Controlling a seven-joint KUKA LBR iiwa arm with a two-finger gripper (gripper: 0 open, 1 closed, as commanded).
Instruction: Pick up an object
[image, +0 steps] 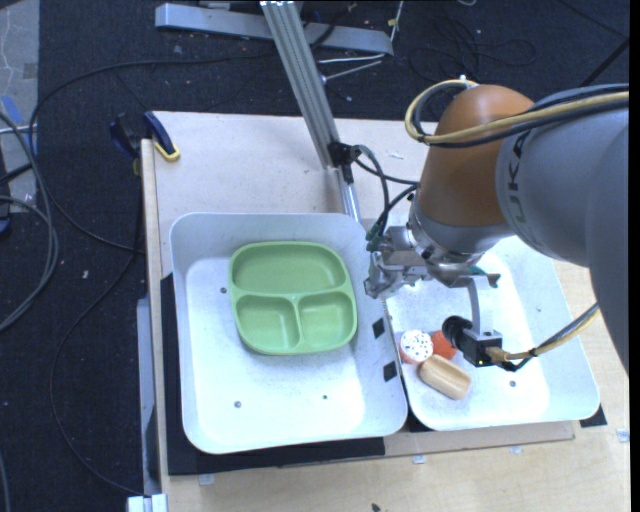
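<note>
Fingers of the gripper (385, 283) point down over the inner edge of the right bin (560, 390), close to the seam where the two bins meet; from this angle I cannot tell how far apart they stand, and nothing is visibly caught between them.

Three small objects lie in the right bin, below and slightly right of the fingers, well clear of them. One is a white ball with red dots (416, 346). One is a tan, cork-shaped cylinder (445, 378) lying on its side, just below the ball and touching or nearly touching it. One is a small orange-red piece (443, 347) tucked just beside the ball on its right, largely hidden, so its shape is unclear. A black fitting on the end of a cable (470, 340) hangs over the same corner, just right of the orange-red piece.

Left of the fingers sits the left bin (210, 410), which holds one item: a light green divided plate (294, 297) with three compartments, one long and two smaller, lying flat in the upper half of the bin. Its right rim is just beside the fingers.

Above the fingers rises the grey arm (570, 190) with its orange band (480, 120), entering from the right.
</note>
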